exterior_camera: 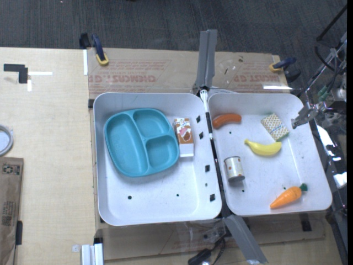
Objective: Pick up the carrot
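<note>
The carrot (287,197) and banana (264,147) looked like smooth matt plastic; the tin (235,169) was shiny metal; the blue tray (142,142) was glossy plastic.

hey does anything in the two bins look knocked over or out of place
The small metal can in the right bin seems to lie on its side. The carrot, banana and blue plate look ordinary.

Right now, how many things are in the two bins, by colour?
Orange: 2, carrot and sausage
Yellow: 1, banana
Blue: 1, plate
Silver: 1, can
Mixed colours: 2, snack box and sponge
Total: 7
</note>
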You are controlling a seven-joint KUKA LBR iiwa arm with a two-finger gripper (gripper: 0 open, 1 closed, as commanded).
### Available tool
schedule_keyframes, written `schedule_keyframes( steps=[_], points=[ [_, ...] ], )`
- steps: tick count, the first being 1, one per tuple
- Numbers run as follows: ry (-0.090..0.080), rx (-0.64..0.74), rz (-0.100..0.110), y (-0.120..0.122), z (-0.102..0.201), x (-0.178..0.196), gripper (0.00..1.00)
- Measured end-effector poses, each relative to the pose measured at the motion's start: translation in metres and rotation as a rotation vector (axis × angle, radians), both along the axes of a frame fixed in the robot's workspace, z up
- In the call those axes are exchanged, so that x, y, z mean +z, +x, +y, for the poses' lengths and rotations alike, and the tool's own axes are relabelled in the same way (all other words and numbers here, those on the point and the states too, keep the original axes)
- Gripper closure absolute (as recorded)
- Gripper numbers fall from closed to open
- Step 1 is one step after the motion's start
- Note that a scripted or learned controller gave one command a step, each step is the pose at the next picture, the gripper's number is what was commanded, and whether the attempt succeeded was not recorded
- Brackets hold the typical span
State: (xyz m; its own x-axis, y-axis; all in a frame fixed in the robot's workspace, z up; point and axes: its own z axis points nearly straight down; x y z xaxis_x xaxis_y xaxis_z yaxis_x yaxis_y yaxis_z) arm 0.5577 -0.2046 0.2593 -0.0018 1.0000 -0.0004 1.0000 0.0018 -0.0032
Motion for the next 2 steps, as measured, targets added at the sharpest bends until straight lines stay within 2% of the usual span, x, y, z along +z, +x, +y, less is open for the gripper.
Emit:
schedule_keyframes(
  steps=[1,2],
  points=[
    [0.000,-0.198,0.001,-0.074,-0.018,-0.053,0.00],
    [0.000,-0.218,0.001,-0.080,-0.001,-0.085,0.00]
  ],
)
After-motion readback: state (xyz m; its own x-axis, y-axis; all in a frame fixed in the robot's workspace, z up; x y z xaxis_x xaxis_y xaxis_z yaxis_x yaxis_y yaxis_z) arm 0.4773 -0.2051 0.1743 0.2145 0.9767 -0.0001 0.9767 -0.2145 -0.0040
